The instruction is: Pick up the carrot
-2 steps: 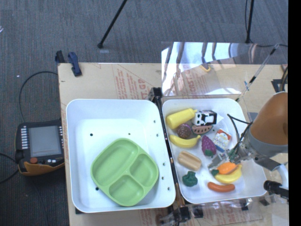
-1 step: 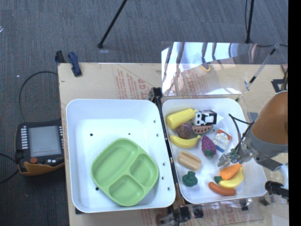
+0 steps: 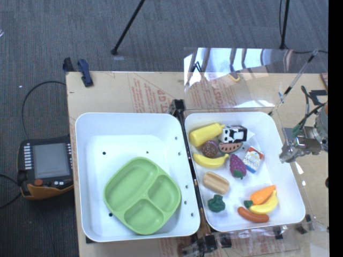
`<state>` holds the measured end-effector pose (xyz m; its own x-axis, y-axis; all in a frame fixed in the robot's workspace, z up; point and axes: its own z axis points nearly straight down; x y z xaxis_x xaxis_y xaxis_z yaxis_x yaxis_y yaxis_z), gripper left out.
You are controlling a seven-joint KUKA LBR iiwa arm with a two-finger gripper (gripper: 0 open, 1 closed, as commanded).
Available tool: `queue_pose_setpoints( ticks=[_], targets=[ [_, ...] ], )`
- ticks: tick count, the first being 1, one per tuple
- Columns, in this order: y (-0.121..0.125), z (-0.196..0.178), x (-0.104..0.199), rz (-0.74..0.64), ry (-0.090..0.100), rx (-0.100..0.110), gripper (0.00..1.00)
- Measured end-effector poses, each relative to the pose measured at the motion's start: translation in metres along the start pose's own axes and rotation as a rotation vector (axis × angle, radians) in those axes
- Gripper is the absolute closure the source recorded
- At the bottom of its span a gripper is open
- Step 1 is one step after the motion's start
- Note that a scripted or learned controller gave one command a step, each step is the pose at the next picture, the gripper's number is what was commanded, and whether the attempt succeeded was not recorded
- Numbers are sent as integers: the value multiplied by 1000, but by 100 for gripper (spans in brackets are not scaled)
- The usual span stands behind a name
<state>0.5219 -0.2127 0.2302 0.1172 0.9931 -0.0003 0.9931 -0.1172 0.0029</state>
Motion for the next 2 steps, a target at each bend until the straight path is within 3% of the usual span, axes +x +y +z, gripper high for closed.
queue_pose_setpoints(
  ticks=[1, 2],
  targets=[
    [-2, 3, 1, 0, 2, 7, 0],
    [-30, 144, 15, -129, 6, 9, 0]
  ],
)
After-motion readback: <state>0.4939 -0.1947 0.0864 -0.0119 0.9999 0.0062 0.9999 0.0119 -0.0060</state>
